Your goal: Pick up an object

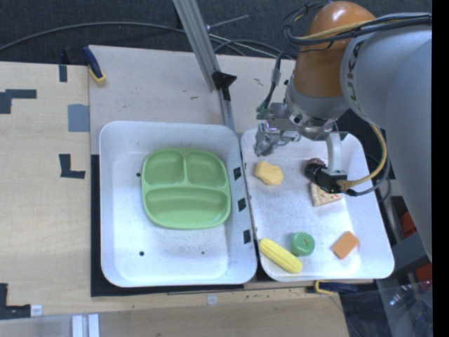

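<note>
Here, two white bins are sitting side by side on a pale wooden counter (42, 209). The left bin (112, 209), in the middle of the frame, is holding a green divided plate (186, 189) lying flat. The right bin (365, 213) is holding five small things. A yellow chunk (269, 173) is lying in its upper left part. A tan cracker (325, 197) is lying to the right of the chunk, near the bin's middle. A green round piece (303, 243) and a corn cob (280, 255) are lying close together along the lower edge, the cob tilted at the lower left corner. An orange block (344, 245) is lying at the lower right, apart from the green piece.

The grey arm (365, 55) is reaching in from the upper right. Its gripper (269, 144) is hanging over the upper left corner of the right bin, just above the yellow chunk in the frame. Whether the gripper is open or closed cannot be told, and nothing is showing in its grasp.

A metal rail (198, 37) is slanting down from the top of the frame toward the bins.
</note>
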Robot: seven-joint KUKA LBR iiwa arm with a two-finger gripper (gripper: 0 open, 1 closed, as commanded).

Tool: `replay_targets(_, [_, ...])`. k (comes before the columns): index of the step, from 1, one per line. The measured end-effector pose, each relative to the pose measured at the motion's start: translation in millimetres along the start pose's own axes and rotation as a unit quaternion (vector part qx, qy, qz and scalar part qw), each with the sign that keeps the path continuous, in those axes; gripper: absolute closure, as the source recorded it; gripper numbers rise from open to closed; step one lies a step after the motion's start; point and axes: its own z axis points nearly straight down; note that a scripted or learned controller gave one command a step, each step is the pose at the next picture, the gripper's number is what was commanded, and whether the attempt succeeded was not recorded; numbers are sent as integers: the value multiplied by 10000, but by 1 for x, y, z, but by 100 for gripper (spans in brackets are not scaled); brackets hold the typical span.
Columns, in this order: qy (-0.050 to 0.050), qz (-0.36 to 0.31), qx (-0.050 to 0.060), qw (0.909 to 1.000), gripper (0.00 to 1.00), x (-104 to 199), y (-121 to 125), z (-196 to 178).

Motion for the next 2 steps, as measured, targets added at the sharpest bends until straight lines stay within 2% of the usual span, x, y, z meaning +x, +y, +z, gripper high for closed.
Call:
replay_targets(1, [2, 4, -4, 10000, 100, 47, 30, 2])
replay_targets(2, [-4, 9, 4, 10000, 100, 97, 46, 21])
